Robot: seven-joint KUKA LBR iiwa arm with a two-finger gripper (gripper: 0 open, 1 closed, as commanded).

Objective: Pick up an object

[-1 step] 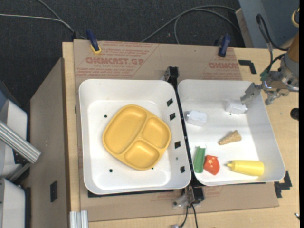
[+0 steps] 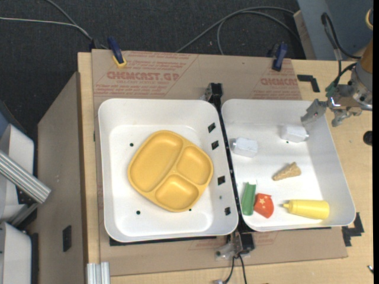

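- While the claw (image 2: 323, 112) hangs at the right bin's (image 2: 331, 158) far right rim, above the wall and not yet down among the things, the step in hand is, as I judge it, choosing a target and lining up over it.
- Whether the claw is open or closed cannot be told; it is small and partly blurred against the bin wall, and nothing is seen gripped in it.
- Candidates all lie in the right bin: a white block (image 2: 294, 133) nearest the claw, a second white piece (image 2: 244, 146) near the divider, a tan wedge (image 2: 286, 171) in the middle, and along the near edge a green stick (image 2: 248, 197) touching a red piece (image 2: 264, 205), with a yellow bottle (image 2: 307, 208) just beside them.
- Nearest and standing apart from the rest, the white block looks the easiest pick: room on both sides for the fingers.
- Centre over it before descending, and turn the wrist so the fingers close across its short side.
- Avoid the green and red pair; touching things tend to be shoved or taken together.
- Left bin (image 2: 112, 158) carries only a yellow tray (image 2: 170, 170), wide and flat, a poor choice for a narrow grip.
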